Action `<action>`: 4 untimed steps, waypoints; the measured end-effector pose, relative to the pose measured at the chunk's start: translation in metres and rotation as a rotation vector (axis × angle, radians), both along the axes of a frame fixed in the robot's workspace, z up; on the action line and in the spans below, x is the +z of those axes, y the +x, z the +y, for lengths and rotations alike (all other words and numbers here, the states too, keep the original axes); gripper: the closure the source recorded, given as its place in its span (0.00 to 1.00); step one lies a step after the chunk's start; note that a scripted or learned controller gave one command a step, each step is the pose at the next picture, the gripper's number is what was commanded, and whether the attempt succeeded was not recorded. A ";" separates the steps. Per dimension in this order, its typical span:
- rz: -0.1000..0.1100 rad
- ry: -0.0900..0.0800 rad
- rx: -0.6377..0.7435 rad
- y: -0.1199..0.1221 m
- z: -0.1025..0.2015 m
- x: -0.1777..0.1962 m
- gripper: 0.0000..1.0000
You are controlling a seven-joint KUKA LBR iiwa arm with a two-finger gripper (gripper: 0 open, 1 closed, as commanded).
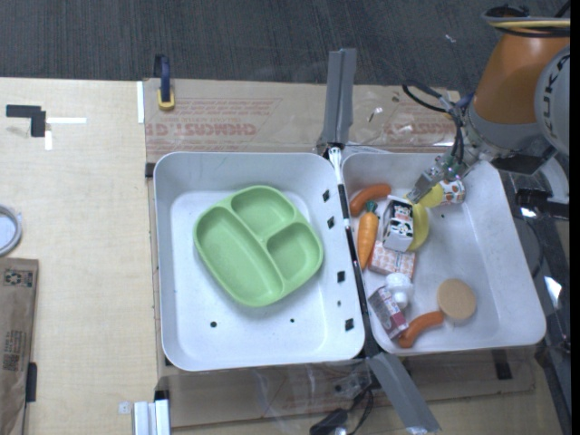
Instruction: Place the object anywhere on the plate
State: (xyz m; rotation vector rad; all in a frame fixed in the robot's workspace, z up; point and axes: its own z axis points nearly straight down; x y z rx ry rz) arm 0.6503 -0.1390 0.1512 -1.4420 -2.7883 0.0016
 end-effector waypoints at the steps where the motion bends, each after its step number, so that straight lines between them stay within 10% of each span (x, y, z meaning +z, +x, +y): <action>1: -0.004 -0.001 0.161 0.010 0.067 0.039 1.00; 3: -0.003 -0.002 0.115 -0.003 0.046 0.117 1.00; 4: 0.001 0.001 0.283 -0.029 0.102 0.037 1.00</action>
